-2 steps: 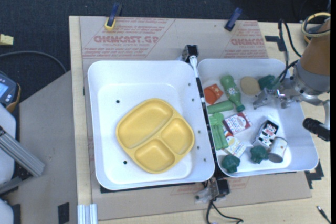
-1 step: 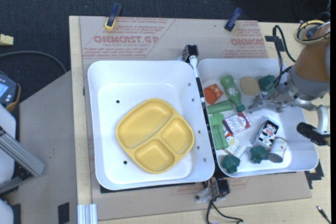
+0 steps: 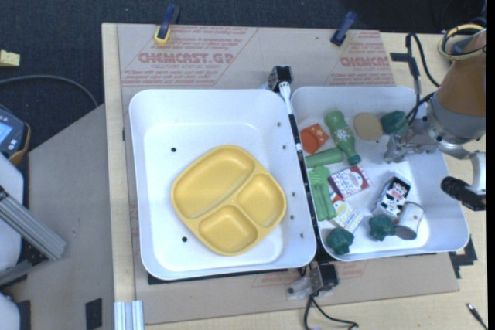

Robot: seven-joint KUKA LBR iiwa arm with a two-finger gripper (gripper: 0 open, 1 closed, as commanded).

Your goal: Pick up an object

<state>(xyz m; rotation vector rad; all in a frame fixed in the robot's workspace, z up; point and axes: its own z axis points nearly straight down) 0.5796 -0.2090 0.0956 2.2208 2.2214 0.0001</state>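
Note:
The right bin [image 3: 452, 232] holds several small objects. Among them are an orange packet [image 3: 313, 137], a green bottle [image 3: 339, 132], a tan round piece [image 3: 368, 126] and a teal toy [image 3: 392, 120]. Lower down lie a red-and-white packet [image 3: 348, 182], a black-and-white toy [image 3: 393, 197] and a white cup [image 3: 410, 220]. My gripper [image 3: 396, 151] hangs low over the bin's upper right part, just below the teal toy and above the black-and-white toy. Nothing shows as being held in it.
A yellow divided plate [image 3: 228, 199] lies in the left bin [image 3: 147, 166]. Dark green toys [image 3: 339, 241] and a green box [image 3: 321, 199] sit near the right bin's front and left wall. Clamps [image 3: 164, 25] hold the board's far edge.

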